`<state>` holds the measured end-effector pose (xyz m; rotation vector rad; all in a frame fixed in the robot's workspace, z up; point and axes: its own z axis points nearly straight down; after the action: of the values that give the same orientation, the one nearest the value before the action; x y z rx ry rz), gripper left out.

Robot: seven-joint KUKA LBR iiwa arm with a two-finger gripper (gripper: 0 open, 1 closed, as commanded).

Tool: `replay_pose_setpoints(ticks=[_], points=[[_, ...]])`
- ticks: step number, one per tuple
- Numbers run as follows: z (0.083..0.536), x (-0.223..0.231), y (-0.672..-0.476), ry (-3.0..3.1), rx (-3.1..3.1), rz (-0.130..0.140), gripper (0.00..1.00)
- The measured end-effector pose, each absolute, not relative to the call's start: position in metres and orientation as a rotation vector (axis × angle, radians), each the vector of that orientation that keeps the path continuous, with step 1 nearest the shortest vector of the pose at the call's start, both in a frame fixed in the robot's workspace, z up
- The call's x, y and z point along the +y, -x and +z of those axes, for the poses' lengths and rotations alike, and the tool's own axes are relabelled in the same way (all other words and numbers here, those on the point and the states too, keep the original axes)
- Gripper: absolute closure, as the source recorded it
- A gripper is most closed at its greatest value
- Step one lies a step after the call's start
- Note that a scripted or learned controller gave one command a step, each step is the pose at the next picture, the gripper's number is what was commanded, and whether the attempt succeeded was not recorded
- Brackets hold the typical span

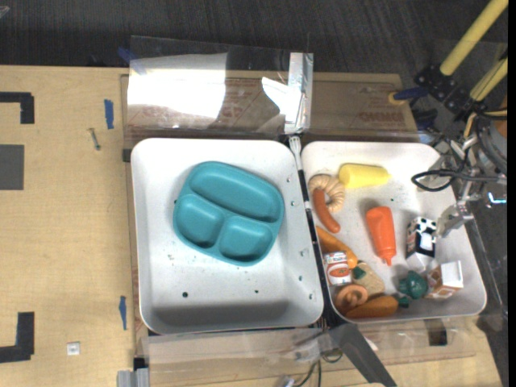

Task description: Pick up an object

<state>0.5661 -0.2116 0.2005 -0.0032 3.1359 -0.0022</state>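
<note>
- Camera view looks down on two white bins on the table: the left bin point(153, 216) carries a teal divided tray point(228, 210); the right bin point(472, 276) holds the small things to choose from.
- The gripper point(463, 208) sits at the right bin's right wall, tangled in cables; whether its fingers are apart or together I cannot tell.
- Nothing shows between them, so the pick is judged not yet made.
- The best target seems the orange bottle point(382, 232), lying near the bin's middle with bare floor on both long sides; close across its narrow width.
- The yellow piece point(363, 174) near the far wall also has room around it.
- Nearest to the gripper is the black-and-white toy point(422, 236), though it sits close to the right wall.
- Avoid the front row: the teal toy point(413, 285), doughnut point(351, 296) and carrot point(379, 305) crowd together against the near rim.
- Open room lies above the bin's middle; descend there, clear of the walls.
</note>
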Motion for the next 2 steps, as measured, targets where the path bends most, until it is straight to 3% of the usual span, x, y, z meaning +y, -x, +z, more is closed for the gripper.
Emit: replay_pose_setpoints(ticks=[1,2], points=[[0.116,-0.155,-0.522,-0.109,3.109,-0.011,0.0],[0.099,-0.1,-0.501,-0.083,3.092,-0.02,0.0]])
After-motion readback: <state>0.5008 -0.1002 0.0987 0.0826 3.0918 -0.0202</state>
